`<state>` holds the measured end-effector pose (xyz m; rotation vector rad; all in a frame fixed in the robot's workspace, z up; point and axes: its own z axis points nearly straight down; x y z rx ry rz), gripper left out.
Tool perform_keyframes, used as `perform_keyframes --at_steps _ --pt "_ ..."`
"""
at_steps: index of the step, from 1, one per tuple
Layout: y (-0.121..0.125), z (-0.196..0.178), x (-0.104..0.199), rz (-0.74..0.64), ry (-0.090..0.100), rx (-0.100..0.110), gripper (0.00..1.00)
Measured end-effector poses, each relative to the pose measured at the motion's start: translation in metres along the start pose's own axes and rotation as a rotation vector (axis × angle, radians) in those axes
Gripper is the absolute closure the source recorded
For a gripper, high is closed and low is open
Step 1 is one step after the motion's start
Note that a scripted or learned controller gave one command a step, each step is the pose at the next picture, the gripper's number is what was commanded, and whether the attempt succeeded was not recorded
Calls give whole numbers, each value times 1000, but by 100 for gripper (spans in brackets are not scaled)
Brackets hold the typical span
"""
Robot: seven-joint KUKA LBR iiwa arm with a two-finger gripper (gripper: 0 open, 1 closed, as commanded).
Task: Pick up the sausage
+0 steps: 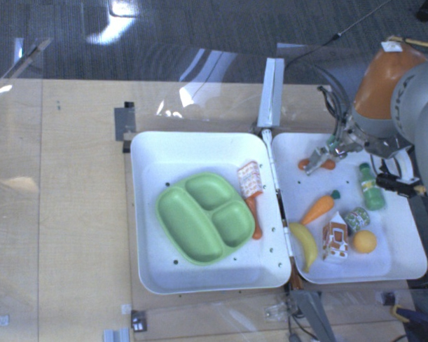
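Note:
A thin orange-red sausage [255, 216] lies in the left bin [154, 267], along the right edge of the green divided plate [205, 217] and just below a white and red packet [249, 177]. My gripper [317, 160] is in the right bin [407, 269], at its far left corner, low over a small orange-red item [329, 165] that sticks out on both sides of it. Whether it is touching that item I cannot tell. The gripper is well to the right of the sausage, across the wall between the bins.
The right bin also holds a carrot [319, 209], a banana [305, 245], a small carton [335, 240], a can [356, 218], an orange [364, 242] and a green bottle [371, 191]. The arm comes in from the upper right.

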<state>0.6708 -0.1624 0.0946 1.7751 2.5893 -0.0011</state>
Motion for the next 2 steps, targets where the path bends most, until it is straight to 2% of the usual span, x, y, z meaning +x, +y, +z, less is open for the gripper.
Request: perform_keyframes --at_steps 1,2 --pt "2 -11 -1 -5 -10 -10 100" --pt "34 -99 87 260 0 -7 100"
